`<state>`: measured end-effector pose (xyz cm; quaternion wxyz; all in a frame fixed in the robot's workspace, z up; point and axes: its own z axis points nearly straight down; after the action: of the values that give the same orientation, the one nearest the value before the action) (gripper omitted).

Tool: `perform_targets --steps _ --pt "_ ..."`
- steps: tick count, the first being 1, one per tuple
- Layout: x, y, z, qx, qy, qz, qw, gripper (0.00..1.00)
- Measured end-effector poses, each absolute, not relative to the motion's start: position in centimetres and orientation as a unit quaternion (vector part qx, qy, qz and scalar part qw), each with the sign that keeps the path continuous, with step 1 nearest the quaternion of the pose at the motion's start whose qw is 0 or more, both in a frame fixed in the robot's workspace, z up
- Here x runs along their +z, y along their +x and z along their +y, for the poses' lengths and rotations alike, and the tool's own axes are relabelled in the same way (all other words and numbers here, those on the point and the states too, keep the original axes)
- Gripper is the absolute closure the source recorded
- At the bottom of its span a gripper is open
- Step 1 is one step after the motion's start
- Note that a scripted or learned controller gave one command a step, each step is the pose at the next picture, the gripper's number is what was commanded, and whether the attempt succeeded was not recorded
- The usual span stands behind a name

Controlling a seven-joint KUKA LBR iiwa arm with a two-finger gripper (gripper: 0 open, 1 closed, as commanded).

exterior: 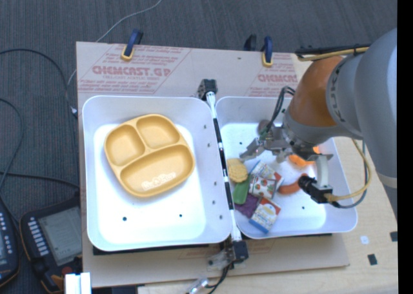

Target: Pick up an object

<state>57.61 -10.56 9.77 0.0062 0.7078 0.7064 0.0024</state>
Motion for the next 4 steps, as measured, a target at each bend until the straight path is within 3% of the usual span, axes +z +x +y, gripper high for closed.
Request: perform_targets --steps 1,2,3,4 --pt "10.63 57.63 -10.53 0.0021 0.708 0.707 0.006 1.0" --pt "10.61 57.63 -10.52 0.002 0.708 0.707 0.006 0.0" --pt "11.47 57.66 -10.48 0.0018 0.707 0.707 0.005 1.0" --pt "11.45 57.65 -10.47 0.0018 0.707 0.707 0.005 0.0"
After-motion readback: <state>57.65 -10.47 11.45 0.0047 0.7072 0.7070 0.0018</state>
